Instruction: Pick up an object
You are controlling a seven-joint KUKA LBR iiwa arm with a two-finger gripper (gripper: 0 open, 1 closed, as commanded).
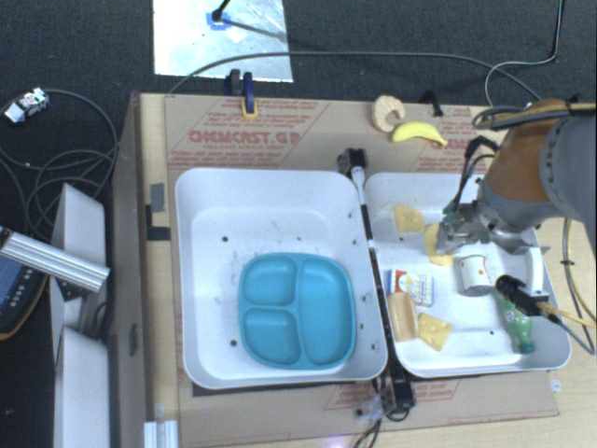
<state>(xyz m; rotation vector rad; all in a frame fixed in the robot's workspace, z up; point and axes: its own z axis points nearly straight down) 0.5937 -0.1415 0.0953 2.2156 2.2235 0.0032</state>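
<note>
We see the gripper (451, 239) low inside the right bin (560, 348), but we cannot tell how it stands, open or closed. A yellow piece (435, 245) lies directly under its tip, touching it. A second yellow piece (408, 217) lies just left of it, and a white cup (473, 273) just below-right. The blue tray (297, 309) is well apart, in the left bin (201, 194).

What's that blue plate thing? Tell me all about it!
The blue plate is a light blue tray with rounded corners, probably plastic. Raised ridges split it into three sections: two smaller ones and one larger. It lies flat in the left white bin, near the front, slightly turned. Nothing sits on it.
</note>
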